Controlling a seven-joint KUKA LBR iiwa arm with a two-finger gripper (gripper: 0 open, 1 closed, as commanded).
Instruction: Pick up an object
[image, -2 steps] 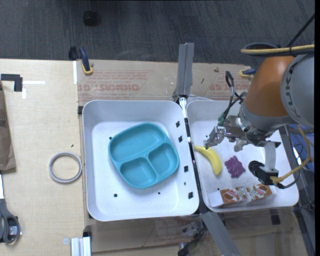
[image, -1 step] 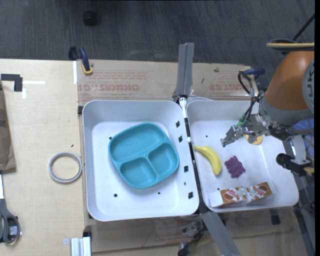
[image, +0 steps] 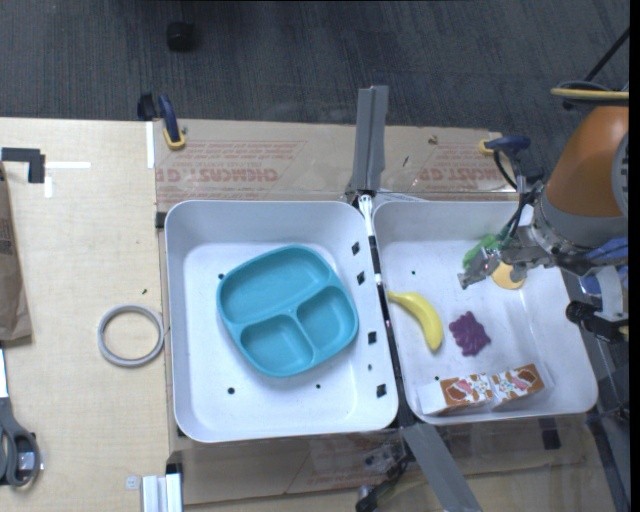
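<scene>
Hovering: my gripper (image: 487, 268) over right bin (image: 570, 400); grip unclear.
Banana (image: 420, 315): long axis far-left to near-right.

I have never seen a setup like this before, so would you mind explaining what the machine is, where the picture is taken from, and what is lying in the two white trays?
The picture comes from one fixed camera above the bench, looking down at a slant. The grey machine with the orange band on the right is a robot arm; its gripper hangs over the right bin, and I see nothing between its fingers. Its job is to pick up an object. That bin holds a banana, a purple bunch of grapes, an orange and white carton, and green and orange items partly hidden by the gripper. The left bin holds a blue divided plate. A roll of tape lies on the bench beside the bins.
</scene>
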